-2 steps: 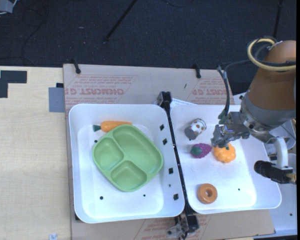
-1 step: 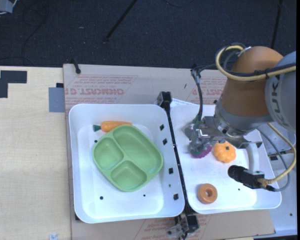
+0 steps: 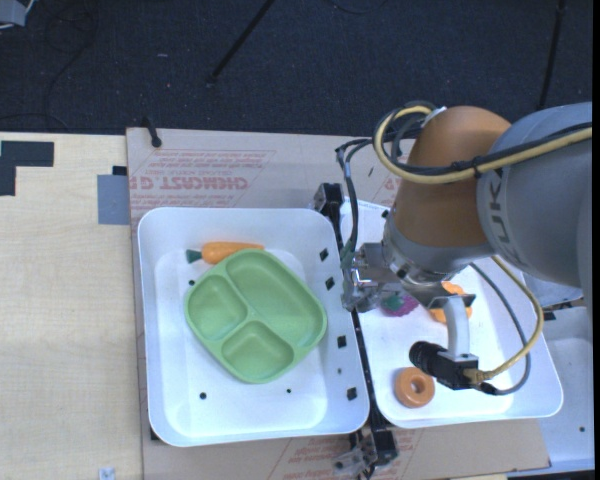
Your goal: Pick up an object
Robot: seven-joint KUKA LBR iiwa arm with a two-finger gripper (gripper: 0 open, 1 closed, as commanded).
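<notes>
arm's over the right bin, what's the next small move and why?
Probably a short straight descent onto the purple object. The arm's wrist hangs over the right bin near its left wall, and the purple object lies just below it, the closest thing there. The orange ring sits further toward the bin's near edge, so going for it would need a sideways shift first.

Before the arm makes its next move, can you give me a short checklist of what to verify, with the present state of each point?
1. Arm over the right bin: ok, the wrist hangs above its upper left part.
2. Gripper state: cannot tell, the wrist hides it.
3. Something held: cannot tell.
4. Target free to reach: ok, the donut lies in the open in the right bin; the purple item is partly under the wrist.
5. Left bin contents out of the way: ok, the green plate and the carrot lie there.
</notes>
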